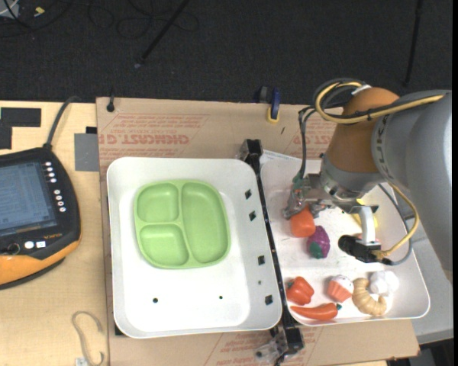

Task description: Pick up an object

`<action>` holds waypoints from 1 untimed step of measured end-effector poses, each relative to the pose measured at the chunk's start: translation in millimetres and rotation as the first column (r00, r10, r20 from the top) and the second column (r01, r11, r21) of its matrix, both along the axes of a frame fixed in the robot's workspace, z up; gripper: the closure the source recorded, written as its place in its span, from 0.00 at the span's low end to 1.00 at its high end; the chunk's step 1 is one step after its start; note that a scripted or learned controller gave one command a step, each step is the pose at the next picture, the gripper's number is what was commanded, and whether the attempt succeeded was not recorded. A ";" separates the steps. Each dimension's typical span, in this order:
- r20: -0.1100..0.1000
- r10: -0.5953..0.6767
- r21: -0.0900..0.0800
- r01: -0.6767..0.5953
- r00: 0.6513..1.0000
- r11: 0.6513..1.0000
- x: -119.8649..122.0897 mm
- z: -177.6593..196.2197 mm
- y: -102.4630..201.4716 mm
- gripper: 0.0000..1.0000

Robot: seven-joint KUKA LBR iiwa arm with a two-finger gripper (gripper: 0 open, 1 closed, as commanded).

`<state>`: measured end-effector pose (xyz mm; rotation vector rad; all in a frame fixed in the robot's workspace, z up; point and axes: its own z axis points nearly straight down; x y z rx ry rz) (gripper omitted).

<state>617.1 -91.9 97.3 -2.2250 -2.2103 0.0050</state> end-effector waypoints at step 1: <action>0.009 0.001 -0.002 -0.001 1.000 1.000 4.3 62.8 -3.6 1.00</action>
